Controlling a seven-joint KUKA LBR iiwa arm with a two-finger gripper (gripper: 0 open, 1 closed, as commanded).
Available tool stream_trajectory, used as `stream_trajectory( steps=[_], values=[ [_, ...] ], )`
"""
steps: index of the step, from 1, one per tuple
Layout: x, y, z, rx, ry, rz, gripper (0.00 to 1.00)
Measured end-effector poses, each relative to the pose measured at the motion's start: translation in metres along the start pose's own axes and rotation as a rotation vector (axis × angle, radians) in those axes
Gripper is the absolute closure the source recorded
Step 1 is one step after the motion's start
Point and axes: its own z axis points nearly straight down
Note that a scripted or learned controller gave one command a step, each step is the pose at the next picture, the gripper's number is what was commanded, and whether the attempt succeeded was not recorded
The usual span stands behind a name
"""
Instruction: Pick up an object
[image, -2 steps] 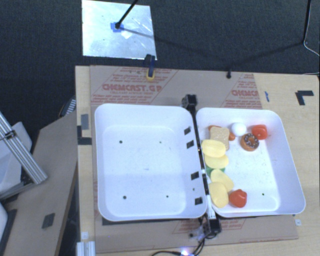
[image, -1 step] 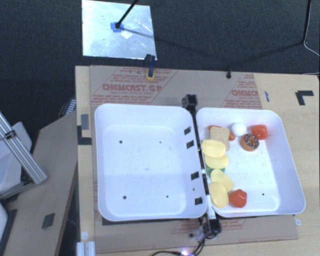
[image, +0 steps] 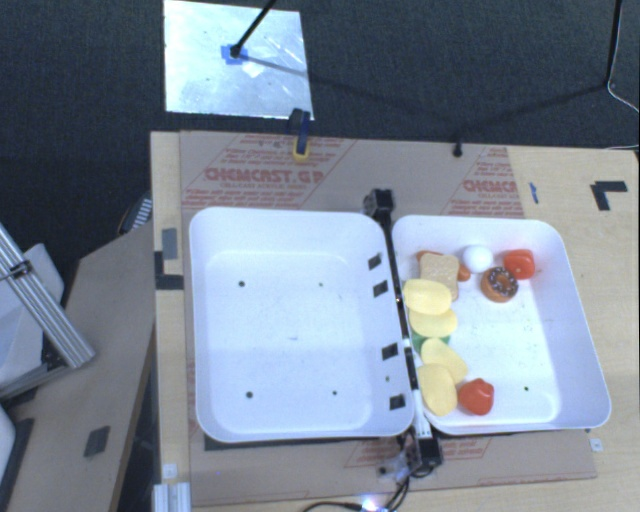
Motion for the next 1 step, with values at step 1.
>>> stream_trajectory(
  steps=[1],
  values=[
    [0.0016, -0.0041, 0.0029, 0.002, 0.0, -0.004, 1.0]
  ],
)
